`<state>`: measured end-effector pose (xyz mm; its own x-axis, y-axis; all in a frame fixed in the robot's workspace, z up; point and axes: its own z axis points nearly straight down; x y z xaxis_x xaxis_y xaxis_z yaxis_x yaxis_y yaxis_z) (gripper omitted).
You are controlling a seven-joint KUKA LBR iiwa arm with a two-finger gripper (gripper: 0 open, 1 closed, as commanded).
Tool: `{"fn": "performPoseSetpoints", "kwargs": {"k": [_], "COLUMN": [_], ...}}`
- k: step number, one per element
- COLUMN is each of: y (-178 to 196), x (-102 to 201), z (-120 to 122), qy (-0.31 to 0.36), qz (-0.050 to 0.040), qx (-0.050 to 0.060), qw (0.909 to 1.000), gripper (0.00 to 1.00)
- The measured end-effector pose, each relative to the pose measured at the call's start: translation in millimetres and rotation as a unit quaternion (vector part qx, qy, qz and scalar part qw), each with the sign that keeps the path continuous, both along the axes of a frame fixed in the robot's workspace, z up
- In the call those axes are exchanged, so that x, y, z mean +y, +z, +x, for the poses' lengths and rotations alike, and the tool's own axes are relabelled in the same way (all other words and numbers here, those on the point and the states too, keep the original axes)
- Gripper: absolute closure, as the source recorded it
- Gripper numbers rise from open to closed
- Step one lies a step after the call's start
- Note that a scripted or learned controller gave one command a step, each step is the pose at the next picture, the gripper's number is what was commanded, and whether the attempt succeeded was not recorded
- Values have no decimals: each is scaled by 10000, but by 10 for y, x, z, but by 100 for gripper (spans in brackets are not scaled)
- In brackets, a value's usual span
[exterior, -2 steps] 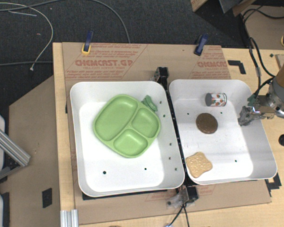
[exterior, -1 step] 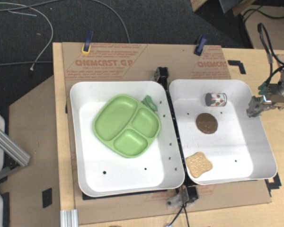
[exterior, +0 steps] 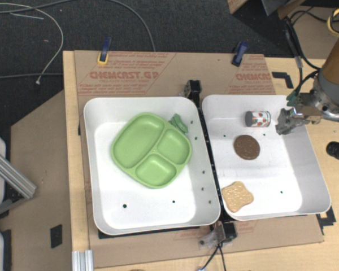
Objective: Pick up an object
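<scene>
Red print "CHEMCAST GP" on cardboard sheet [exterior: 130, 72] behind left bin; repeated, partly hidden, behind right bin.

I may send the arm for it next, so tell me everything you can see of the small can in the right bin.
The small can lies on its side near the far wall of the right bin. It is short and cylindrical, with a grey metallic end facing left and a white label with red marks; the print is too small to read. It rests on the bin floor, apart from the brown disc nearer the camera. The claw is just to its right, not touching it.
</scene>
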<state>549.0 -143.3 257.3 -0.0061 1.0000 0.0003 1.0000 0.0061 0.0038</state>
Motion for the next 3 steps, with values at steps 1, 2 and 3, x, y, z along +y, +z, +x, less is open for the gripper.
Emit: {"fn": "performPoseSetpoints", "kwargs": {"k": [1, 2, 3], "y": [-152, -81, -75], "x": [470, 983, 1564], "z": [157, 329, 485], "qy": [-6, 3, 5], "qz": [9, 8, 8], "qx": [30, 6, 8], "qw": [10000, 10000, 10000], "gripper": [100, 100, 100]}}
